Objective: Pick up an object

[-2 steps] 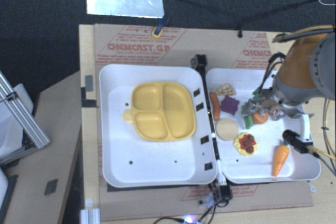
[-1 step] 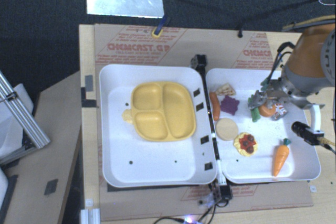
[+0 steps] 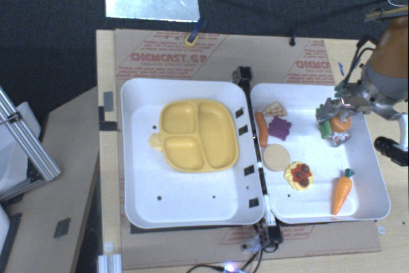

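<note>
Gripper (image 3: 335, 119) low over right bin's (image 3: 377, 198) far right edge, fingers closed around green-and-orange toy (image 3: 337, 126); toy carrot (image 3: 341, 193) near front corner.

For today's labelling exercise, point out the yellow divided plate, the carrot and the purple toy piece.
yellow divided plate (image 3: 185, 150), camera view, lower-left compartment floor.
carrot (image 3: 341, 194), camera view, middle of its orange body.
purple toy piece (image 3: 279, 128), camera view, its centre.

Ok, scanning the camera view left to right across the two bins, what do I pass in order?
Left bin → yellow divided plate → orange sausage-shaped toy → round tan cookie → small pizza toy → gripper → toy carrot. The cracker and purple piece overlap the cookie's span, so I left them out.
</note>
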